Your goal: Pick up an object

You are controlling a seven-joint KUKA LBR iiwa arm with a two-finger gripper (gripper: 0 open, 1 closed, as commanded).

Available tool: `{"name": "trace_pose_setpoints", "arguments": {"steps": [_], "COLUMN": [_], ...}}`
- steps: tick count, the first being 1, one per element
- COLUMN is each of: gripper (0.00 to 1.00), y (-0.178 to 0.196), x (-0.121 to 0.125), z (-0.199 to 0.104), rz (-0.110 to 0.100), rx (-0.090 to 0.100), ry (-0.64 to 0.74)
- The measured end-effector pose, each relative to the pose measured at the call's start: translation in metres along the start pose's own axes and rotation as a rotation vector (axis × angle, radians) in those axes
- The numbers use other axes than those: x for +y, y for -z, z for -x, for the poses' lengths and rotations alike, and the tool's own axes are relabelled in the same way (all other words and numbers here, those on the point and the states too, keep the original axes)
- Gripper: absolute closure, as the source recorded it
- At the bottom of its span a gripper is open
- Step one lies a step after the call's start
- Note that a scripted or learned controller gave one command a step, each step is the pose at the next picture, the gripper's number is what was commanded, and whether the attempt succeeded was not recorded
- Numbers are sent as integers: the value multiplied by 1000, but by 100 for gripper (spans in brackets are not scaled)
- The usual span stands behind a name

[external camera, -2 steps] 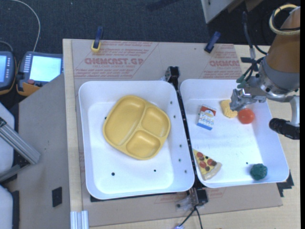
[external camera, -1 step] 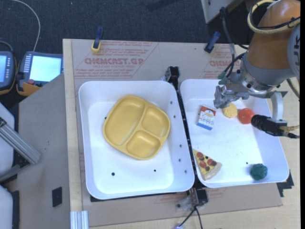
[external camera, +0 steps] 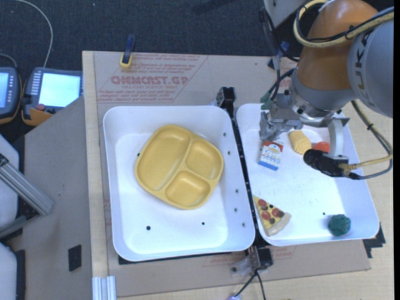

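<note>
Apparently we hover our hand (external camera: 272, 129) above the small carton (external camera: 270, 155) for grasping; its state we cannot tell.

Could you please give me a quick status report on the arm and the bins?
Claw low in right bin, above small carton; grip state unclear. Corn cob, pizza slice, green ball loose in bin. Yellow divided plate in left bin.

My arm (external camera: 350, 49) is grey with an orange band, above two white bins (external camera: 119, 167). At centre left lies a yellow plate (external camera: 179, 166); at lower right a red-dotted pizza slice (external camera: 272, 215), a dark green ball (external camera: 339, 224), a blue-white-red carton (external camera: 270, 155) and yellow corn (external camera: 300, 142).
</note>
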State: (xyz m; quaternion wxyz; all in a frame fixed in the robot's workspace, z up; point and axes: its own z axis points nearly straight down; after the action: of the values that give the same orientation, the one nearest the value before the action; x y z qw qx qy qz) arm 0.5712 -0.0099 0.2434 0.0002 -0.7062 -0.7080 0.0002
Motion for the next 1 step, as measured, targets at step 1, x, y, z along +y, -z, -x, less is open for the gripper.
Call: {"name": "trace_pose_setpoints", "arguments": {"steps": [1], "gripper": [100], "y": [-6], "x": [-7], "z": [-46], "rz": [-2], "rx": [0], "ry": [-1]}}
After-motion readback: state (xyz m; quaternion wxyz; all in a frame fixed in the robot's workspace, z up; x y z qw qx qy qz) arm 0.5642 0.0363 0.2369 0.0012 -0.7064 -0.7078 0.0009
